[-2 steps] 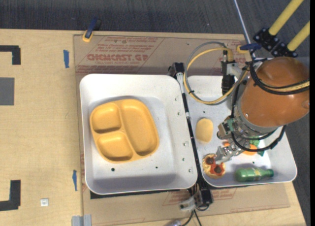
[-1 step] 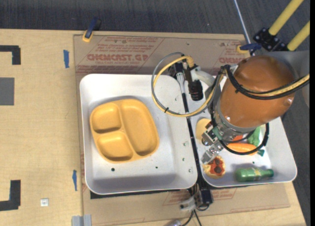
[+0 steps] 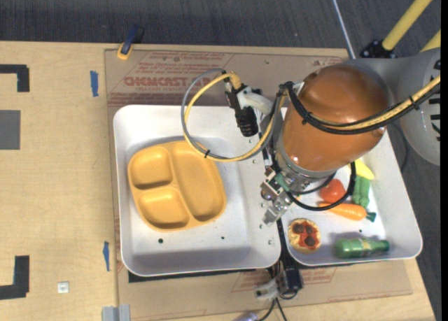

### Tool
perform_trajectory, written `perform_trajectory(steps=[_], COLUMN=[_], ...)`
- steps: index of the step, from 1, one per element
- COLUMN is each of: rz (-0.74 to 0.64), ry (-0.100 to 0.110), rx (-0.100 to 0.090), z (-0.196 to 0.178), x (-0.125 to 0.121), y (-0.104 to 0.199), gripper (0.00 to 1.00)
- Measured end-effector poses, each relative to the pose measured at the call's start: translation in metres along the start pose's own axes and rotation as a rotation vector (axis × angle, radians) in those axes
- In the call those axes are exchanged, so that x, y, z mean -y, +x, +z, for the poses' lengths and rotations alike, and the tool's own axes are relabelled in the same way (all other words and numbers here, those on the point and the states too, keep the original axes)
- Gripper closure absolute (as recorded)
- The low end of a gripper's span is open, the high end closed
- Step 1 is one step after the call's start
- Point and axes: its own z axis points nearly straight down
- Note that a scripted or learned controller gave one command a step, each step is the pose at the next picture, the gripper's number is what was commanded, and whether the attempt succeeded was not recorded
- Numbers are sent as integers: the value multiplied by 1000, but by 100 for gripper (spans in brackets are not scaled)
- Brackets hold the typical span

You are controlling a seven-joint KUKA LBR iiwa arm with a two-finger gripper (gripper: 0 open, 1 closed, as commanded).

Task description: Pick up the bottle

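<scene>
The gripper [image 3: 274, 204] is hanging over the bins' divider — grip state impossible to tell — with the green bottle [image 3: 361, 246] lying at its four o'clock, well apart.

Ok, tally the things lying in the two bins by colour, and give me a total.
Yellow: 2, the divided tray and a small piece
Green: 2, the bottle and a vegetable
Orange: 1, the carrot
Red: 1, the tomato
Mixed: 1, the pizza slice
Total: 7
</scene>
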Motion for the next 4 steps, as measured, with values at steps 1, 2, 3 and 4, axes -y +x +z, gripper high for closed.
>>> perform_trajectory(steps=[1,2,3,4], rz=[-566,-726,-677,-674], ry=[-6,-5,-27,-26], rx=[2,1,-24,-23], z=[66,108,43,33], x=[9,14,7,8], y=[-42,-29,42,41], gripper=[100,100,100,100])
